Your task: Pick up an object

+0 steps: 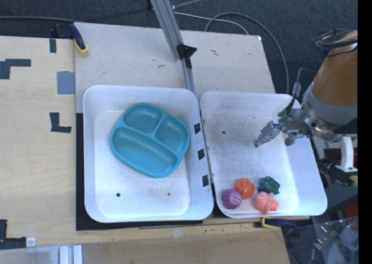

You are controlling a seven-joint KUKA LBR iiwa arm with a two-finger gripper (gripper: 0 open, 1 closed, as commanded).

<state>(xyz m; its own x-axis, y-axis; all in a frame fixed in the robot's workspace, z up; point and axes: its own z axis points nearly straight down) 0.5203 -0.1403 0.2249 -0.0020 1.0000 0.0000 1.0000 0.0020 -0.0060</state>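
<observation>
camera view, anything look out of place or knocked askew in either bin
Nothing is spilled or broken. The blue divided plate lies flat but rotated at an angle in the left bin. Four small toys sit bunched in the right bin's near corner. The claw hangs over bare floor, apart from them.

A turquoise divided plate (pixel 150 139) lies in 1 white bin (pixel 96 158). The other white bin (pixel 244 111), speckled dark, holds orange (pixel 244 187), purple (pixel 231 199), green (pixel 268 185) and pink (pixel 265 202) toys.

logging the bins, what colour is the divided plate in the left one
Light blue, a turquoise shade. The divided plate shows clearly in the camera view.
</observation>
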